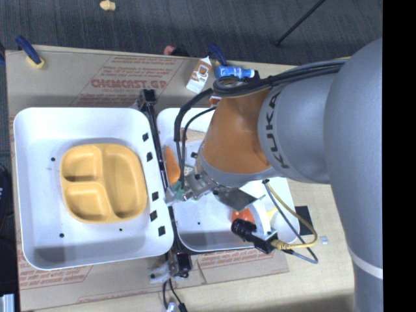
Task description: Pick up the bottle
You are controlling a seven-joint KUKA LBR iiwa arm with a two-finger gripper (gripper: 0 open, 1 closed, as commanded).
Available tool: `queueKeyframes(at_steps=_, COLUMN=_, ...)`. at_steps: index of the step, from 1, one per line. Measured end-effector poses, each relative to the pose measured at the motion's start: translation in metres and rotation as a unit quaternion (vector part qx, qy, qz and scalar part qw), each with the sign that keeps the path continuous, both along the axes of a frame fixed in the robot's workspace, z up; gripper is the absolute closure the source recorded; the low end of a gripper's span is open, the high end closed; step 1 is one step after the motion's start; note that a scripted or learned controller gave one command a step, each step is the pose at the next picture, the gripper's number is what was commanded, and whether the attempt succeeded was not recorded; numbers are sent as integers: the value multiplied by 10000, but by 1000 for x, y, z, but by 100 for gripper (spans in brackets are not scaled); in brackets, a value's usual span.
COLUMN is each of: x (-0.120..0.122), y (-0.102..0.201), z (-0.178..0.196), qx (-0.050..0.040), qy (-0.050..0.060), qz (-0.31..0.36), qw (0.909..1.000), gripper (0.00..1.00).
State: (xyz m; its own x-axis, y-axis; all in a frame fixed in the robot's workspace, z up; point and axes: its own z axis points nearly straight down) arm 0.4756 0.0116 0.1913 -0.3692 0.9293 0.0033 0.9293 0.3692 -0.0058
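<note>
Where the grey arm (pixel 312 109) reaches in from the right, its bulk and its orange band cover most of the right bin (pixel 201 238). The brown cardboard-covered bench (pixel 97 77) bears both white bins side by side, their walls touching along the middle. The left bin (pixel 26 174) holds a yellow divided plate (pixel 104 181), lying flat near its centre with three compartments.

The gripper (pixel 179 192) is low in the right bin, close to that bin's left wall. Whether it is released or clenched cannot be told, since the wrist hides it from above.

The bottle cannot be made out for certain. The one thing there that could be it is an orange elongated thing (pixel 171 163), lying along the left wall of the right bin, just above the gripper and partly hidden by the arm. A small red-orange piece (pixel 242 204) shows under the wrist, further right. A blue clamp (pixel 29 51) grips the bench's far left corner.
</note>
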Motion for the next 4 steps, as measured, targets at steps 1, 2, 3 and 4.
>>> queueKeyframes(at_steps=1, x=1, y=24, z=148, qx=-7, qy=-36, qz=-200, qw=9998, gripper=100)
queueKeyframes(at_steps=2, x=0, y=36, z=28, qx=-9, qy=-3, qz=-603, qw=9982, gripper=100)
queueKeyframes(at_steps=3, x=0, y=41, z=0, qx=-1, qy=-3, qz=486, qw=9988, gripper=100)
queueKeyframes(at_steps=4, x=1, y=-17, z=94, qx=-5, qy=-37, qz=1743, qw=9847, gripper=100)
